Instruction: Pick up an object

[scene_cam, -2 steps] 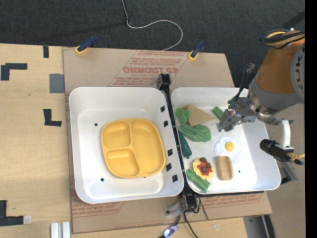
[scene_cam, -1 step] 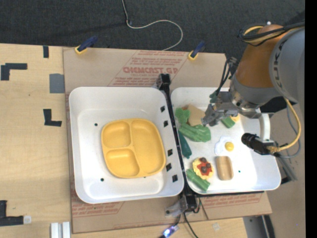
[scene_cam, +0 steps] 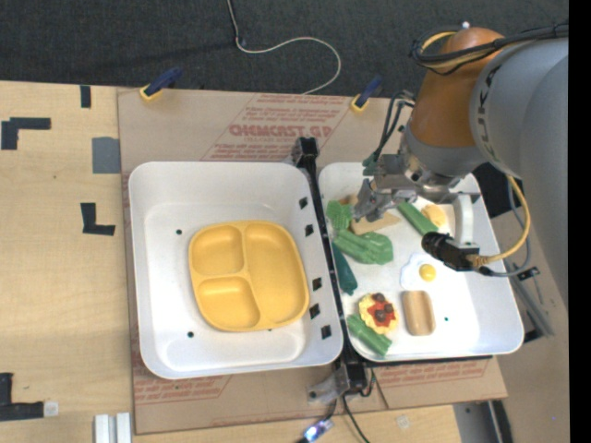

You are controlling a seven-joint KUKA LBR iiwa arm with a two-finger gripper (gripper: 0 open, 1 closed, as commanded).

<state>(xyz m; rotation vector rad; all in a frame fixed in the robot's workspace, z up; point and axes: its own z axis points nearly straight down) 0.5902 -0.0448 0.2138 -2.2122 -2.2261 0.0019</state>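
Observation:
My gripper (scene_cam: 367,208) hangs low in the right bin (scene_cam: 480,332), at its upper left, just above a heap of green toy vegetables (scene_cam: 362,244). A teal piece (scene_cam: 344,272) lies along the bin's left wall. A toy fried egg (scene_cam: 422,271), a small pizza-like piece (scene_cam: 379,312), a hot dog bun (scene_cam: 419,311) and a green pod (scene_cam: 369,339) lie lower in the bin. A yellow-green corn piece (scene_cam: 420,217) sits to the right of the gripper. The wrist hides the fingertips from above.
The left bin (scene_cam: 157,201) holds a yellow divided plate (scene_cam: 247,275). A black divider with clips (scene_cam: 319,247) runs between the bins. A white cable (scene_cam: 277,44) trails across the dark floor behind. The arm's grey body (scene_cam: 526,100) fills the upper right.

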